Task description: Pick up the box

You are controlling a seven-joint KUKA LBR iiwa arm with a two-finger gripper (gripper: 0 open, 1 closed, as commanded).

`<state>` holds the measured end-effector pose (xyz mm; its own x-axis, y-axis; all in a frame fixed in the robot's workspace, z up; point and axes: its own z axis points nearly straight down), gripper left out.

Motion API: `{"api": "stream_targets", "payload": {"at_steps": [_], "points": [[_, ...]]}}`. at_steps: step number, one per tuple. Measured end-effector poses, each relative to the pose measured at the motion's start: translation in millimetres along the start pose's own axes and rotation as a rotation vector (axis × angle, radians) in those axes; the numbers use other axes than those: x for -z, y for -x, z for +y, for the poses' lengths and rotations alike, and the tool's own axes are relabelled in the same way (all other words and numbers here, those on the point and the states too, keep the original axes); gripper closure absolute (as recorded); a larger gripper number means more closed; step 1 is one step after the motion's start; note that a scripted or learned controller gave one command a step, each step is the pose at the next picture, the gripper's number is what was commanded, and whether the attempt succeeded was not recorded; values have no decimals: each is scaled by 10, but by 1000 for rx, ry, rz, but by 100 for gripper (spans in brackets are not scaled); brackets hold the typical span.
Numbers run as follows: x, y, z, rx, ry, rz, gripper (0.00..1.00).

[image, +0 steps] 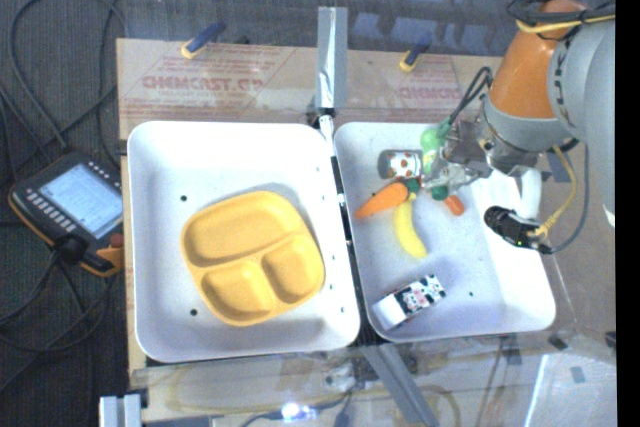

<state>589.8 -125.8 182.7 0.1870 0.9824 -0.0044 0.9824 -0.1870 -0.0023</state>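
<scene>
**Hovering over the toys, box untouched**

Lying near the front edge of the right bin (520,305), the box (412,299) sits well apart from the tool (443,177). The tool hangs low at the bin's back, beside a carrot (380,201), banana (408,231) and small can (400,163); whether it is spread or pinched cannot be told.

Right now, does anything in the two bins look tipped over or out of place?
Mostly no. The box lies askew against the right bin's near wall, one end riding up the slope. The small can lies on its side beside the carrot and banana. The yellow tray sits flat in the left bin.
</scene>
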Motion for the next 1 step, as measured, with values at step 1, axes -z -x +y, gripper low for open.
{"api": "stream_targets", "payload": {"at_steps": [1], "points": [[1830, 119, 778, -293, 0, 0, 100]]}}
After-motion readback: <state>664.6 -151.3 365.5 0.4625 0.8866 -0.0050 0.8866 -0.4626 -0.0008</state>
